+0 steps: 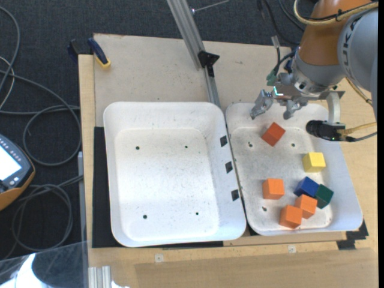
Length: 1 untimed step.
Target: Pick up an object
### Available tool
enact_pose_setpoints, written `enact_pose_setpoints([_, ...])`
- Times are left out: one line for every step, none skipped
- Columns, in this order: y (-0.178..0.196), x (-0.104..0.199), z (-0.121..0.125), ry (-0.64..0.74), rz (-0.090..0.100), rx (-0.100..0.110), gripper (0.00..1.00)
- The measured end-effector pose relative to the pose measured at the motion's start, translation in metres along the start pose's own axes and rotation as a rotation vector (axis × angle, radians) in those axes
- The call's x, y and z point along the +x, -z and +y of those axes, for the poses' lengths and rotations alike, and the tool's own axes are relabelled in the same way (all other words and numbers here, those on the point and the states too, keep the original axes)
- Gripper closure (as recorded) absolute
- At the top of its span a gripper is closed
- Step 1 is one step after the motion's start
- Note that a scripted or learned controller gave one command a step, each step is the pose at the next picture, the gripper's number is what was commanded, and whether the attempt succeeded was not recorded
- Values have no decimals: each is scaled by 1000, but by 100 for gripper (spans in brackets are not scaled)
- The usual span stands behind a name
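Tool (275, 108) metal, fingers spread, above matte orange cube (273, 133).

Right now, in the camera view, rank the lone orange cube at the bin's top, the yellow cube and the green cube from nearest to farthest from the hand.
1. Lone orange cube: just below the hand.
2. Yellow cube: right side of the bin.
3. Green cube: lower right, beside the blue cube.

Your gripper (276, 108) hangs over the right bin's (252, 161) far edge, fingers spread, nothing between them. 1 orange cube (273, 133) lies just below it with bare floor all round. 5 more blocks (303, 200) crowd the near right corner, some touching. The left bin (162, 116) offers free passage throughout.
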<state>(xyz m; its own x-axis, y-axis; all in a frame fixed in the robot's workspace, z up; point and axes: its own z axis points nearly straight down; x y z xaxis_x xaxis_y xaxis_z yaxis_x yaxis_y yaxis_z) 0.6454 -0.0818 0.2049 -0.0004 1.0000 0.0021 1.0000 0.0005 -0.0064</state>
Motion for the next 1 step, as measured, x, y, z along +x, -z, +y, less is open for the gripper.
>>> enact_pose_setpoints([3,0,1,1,-1,-4,0])
